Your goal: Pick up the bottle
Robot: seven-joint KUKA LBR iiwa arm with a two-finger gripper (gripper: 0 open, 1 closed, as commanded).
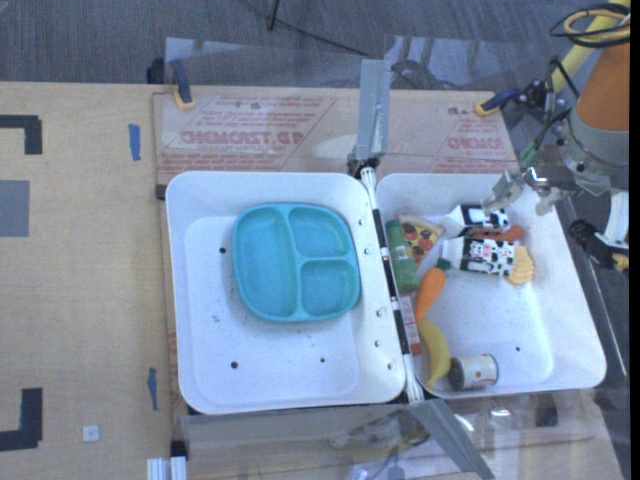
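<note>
From above, the bottle [483, 256] with cow spots lies on its side in the right bin [575, 348], touching toy food. The gripper [520, 190] hangs open above the bin's back corner, holding nothing. It should drop straight down over the bottle's middle; the wall is close.

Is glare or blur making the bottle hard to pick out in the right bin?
Camera view: lighting is even and soft, no harsh glare in the right bin; the image is low-resolution and slightly soft, so the cow-patterned bottle reads clearly but its label detail does not; the gripper at the bin's upper edge is blurred.
</note>
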